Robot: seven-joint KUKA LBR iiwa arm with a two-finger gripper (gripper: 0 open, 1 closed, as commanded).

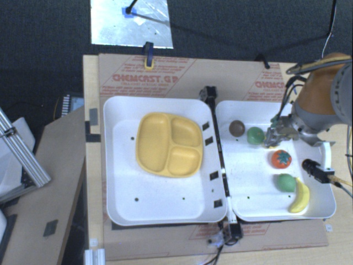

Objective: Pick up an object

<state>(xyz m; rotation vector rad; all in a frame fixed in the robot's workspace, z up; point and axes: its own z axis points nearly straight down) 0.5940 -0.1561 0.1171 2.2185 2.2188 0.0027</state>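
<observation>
Right bin's [242, 203] left floor open, fruit [280, 159] crowding right side

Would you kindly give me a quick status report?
Gripper low in right bin, beside green ball. Nothing seen held. Tomato close below.

You've got grey arm [331, 106] | orange band [320, 90] above wrist | metal 2-finger gripper [274, 132] | blk cables along band.

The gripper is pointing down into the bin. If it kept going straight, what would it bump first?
Probably the green ball. The gripper points down beside it, just at its right edge, so it might instead slip past and meet the white bin floor. Depth is hard to judge from above.
</observation>
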